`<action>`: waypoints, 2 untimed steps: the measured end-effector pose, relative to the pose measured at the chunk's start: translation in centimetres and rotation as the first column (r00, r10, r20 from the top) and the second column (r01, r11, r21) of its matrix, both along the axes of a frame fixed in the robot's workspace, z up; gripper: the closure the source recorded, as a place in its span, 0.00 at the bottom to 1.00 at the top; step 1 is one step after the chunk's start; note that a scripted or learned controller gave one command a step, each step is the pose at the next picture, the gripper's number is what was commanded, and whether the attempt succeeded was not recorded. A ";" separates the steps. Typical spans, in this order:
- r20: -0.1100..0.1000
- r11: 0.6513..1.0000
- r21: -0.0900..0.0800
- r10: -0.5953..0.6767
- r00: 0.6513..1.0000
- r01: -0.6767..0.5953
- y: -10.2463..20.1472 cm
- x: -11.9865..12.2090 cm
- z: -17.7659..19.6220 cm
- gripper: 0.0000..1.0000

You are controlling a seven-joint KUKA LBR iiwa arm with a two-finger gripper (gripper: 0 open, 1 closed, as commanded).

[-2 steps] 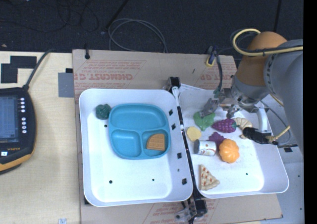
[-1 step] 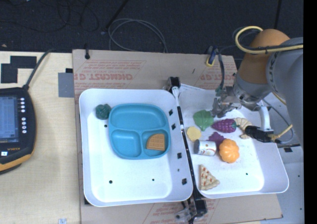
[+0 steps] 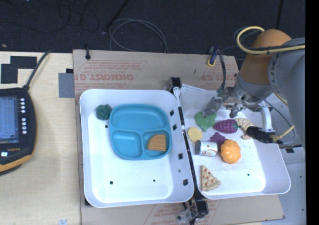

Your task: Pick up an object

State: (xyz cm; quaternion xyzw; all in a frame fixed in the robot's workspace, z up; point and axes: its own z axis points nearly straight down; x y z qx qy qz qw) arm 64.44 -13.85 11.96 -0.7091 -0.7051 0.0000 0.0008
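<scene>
Below gripper [image 3: 218, 103], green toy [image 3: 205, 119], seemingly angled up-right

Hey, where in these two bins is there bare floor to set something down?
Left bin: a wide bare strip along the near edge, below the blue tray. Right bin: a bare patch at the near right, past the pizza slice and orange. Crowded: the right bin's far half, around the grapes and claw.

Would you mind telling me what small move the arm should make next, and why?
Probably a short descent onto the green toy. The gripper sits just above and beside it in the right bin, with nothing seen between its fingers, and the purple grapes lie close by, so a straight drop seems safest.
</scene>
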 end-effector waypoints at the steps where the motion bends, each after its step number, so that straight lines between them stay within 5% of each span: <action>1: -0.003 1.000 0.001 0.008 1.000 -0.008 1.4 -0.1 -3.3 0.00; 2: 0.007 1.000 0.000 0.006 1.000 -0.006 1.3 0.3 -1.5 1.00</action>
